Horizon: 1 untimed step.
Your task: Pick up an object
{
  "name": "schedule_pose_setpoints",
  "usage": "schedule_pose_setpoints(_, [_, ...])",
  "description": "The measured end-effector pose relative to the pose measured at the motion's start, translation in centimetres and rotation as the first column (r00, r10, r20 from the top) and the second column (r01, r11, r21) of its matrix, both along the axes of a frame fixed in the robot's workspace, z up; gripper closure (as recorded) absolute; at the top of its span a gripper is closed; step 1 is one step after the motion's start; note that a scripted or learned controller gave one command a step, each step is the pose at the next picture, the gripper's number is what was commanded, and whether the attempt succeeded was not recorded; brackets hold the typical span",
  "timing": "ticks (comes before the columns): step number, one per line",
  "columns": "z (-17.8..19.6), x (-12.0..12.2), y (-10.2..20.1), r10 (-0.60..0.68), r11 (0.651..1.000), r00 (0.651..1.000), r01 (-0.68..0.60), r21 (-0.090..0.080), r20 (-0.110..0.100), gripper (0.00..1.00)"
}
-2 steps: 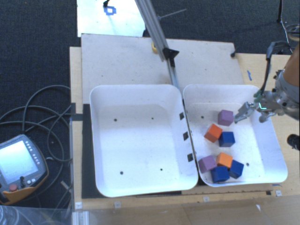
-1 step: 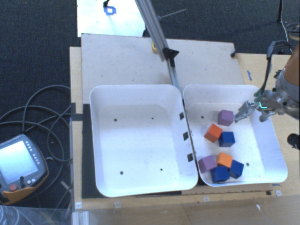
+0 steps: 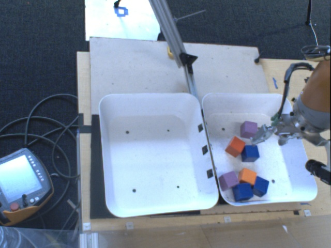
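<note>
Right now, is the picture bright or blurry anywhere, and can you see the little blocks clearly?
In the camera view, light is even and soft; the white bins look bright, with faint shadows inside. The blocks, like the orange cube, are fairly sharp. The gripper looks slightly blurred, and the arm is cut off at the right edge.

3 blue cubes [image 3: 250, 153], 2 orange cubes [image 3: 235, 146], 2 purple cubes [image 3: 249, 129]

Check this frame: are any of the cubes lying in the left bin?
No, all the cubes lie in the right bin; none lie in the left bin.
</note>
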<state>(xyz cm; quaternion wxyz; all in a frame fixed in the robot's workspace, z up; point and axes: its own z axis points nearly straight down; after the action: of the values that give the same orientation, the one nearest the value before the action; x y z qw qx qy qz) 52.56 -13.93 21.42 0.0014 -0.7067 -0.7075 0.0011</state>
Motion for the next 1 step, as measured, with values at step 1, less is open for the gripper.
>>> schedule_pose_setpoints(1, [-4.78,-0.83,0.49,0.001,1.000,1.000,-0.001,0.001,0.000,0.00])
